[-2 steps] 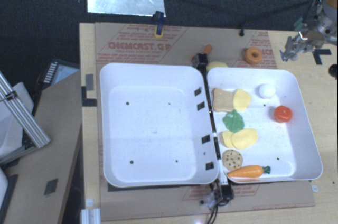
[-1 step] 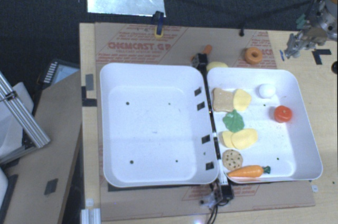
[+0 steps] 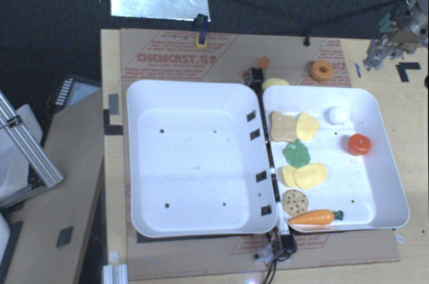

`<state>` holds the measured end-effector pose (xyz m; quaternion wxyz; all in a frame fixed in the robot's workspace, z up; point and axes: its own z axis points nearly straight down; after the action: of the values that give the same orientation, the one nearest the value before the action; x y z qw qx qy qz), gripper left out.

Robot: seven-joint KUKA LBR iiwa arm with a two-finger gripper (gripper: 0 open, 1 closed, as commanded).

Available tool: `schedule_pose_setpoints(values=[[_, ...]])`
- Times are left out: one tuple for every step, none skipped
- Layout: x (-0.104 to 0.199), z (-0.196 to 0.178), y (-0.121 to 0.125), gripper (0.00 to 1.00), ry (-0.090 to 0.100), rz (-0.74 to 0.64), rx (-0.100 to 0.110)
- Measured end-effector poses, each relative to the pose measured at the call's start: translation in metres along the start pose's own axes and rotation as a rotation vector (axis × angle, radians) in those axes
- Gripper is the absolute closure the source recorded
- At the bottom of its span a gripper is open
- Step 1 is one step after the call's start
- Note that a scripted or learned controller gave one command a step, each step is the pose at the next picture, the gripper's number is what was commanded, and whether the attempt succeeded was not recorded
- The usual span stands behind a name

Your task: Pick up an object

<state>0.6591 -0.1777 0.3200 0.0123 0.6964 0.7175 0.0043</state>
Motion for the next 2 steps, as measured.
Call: schedule_pose_setpoints(values=[[0.112,-0.125,-0.018,1.0,0.013,0.014,0.006],[0.125,-0.168,0.005,1.0,0.01,0.023,0.014]])
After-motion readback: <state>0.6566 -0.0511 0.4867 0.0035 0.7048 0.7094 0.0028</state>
